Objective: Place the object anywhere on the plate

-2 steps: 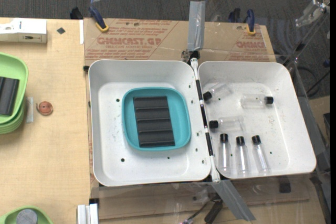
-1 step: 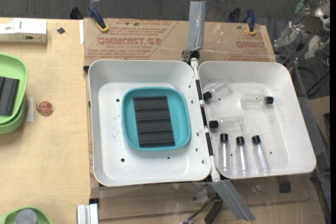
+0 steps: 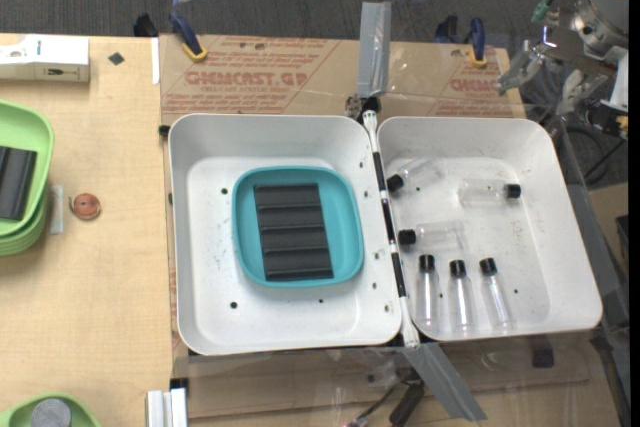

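Teal rounded plastic plate (image 3: 298,226) with black ribbed insert sits in left white bin (image 3: 190,245). Six clear plastic vials with black caps (image 3: 458,292) lie in right white bin (image 3: 545,215) — none on plate. Grey arm (image 3: 600,5) at top right; grasp state can't be told.

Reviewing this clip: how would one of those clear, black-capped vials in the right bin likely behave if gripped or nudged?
The clear plastic vial with a black cap lies on its side in the right white bin, so a nudge would probably roll it. Its see-through, smooth-looking wall suggests it is light and may slip between fingers. Neighbouring vials lie close, so they could get bumped.
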{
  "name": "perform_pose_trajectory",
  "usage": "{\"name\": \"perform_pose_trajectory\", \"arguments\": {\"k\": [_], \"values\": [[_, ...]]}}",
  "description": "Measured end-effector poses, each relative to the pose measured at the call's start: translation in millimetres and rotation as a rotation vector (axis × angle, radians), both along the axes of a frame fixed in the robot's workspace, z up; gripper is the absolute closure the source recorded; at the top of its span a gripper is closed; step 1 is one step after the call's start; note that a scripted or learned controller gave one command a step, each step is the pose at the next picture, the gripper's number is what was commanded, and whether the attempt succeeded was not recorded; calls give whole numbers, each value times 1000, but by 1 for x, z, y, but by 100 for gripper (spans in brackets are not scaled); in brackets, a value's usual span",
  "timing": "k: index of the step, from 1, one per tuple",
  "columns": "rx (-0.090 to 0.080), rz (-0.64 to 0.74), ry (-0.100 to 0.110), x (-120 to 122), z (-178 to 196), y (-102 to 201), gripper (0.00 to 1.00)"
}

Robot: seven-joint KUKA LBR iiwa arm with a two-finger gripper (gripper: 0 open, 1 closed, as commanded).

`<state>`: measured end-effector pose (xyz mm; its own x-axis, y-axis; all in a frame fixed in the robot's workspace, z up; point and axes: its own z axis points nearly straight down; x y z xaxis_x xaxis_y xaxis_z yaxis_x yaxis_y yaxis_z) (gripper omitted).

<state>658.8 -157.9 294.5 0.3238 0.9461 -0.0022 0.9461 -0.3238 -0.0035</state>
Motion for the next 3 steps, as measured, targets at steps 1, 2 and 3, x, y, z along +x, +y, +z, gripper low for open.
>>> {"name": "perform_pose_trajectory", "arguments": {"k": [1,2,3], "values": [[-1,-57,-2,0,57,-50,0],[-1,-109,-1,0,16,-14,0],[-1,-66,-2,0,128,-52,0]]}}
